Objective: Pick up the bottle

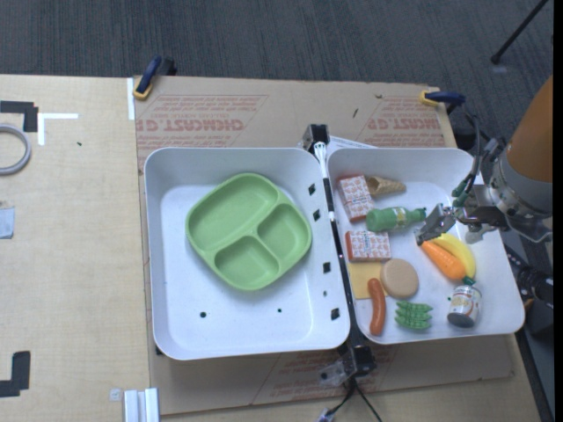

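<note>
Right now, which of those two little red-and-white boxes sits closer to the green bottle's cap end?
Neither clearly: both boxes, upper and lower, flank the green bottle's base; its cap points toward the gripper.

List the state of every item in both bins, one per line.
Green plastic bottle: lying on its side, not gripped.
Green three-compartment plate: flat in the left white bin.
Small labelled jar: upright.
Orange carrot: lying flat beside the yellow banana.
Red sausage: lying flat.
Two-finger gripper: above the right white bin, by the bottle's cap.
</note>
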You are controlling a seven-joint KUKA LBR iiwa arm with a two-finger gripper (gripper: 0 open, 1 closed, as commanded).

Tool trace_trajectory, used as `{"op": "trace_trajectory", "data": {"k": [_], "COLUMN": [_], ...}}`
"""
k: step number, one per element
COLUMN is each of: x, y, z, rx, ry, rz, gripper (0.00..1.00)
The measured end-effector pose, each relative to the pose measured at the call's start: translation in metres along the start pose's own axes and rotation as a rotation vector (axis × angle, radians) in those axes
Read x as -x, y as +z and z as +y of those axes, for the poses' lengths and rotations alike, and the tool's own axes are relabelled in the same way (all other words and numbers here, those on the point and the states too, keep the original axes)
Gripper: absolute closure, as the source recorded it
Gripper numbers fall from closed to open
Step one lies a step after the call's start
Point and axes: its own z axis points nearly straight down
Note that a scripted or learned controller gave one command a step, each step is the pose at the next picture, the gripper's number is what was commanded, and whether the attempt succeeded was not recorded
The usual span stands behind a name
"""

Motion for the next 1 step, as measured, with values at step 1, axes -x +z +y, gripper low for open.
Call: {"op": "trace_trajectory", "data": {"k": [1], "x": [0.0002], "y": [-0.0096], "z": [0.0009], "rx": [0.0], "ry": [0.001], "rz": [-0.001], "gripper": [1.0]}}
